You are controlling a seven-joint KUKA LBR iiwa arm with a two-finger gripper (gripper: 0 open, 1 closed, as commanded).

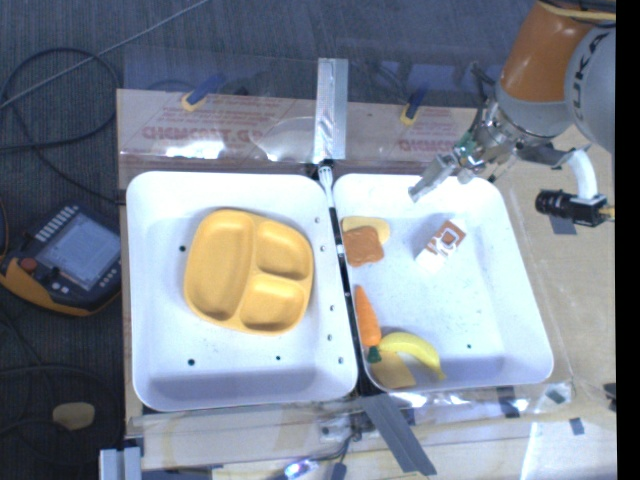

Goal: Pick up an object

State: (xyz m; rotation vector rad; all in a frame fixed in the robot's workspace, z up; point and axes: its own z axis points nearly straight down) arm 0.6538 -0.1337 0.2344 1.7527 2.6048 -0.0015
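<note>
My gripper hangs over the far edge of the right bin, its fingers spread open with nothing between them. Below it and slightly right, a small white and brown block lies in the bin, apart from the gripper. A toast slice with a yellow piece behind it lies at the bin's left wall. An orange carrot and a yellow banana lie near the front left corner.
The left bin holds a yellow divided tray. A metal divider strip stands behind the two bins. A pendant lies on the floor at the left.
</note>
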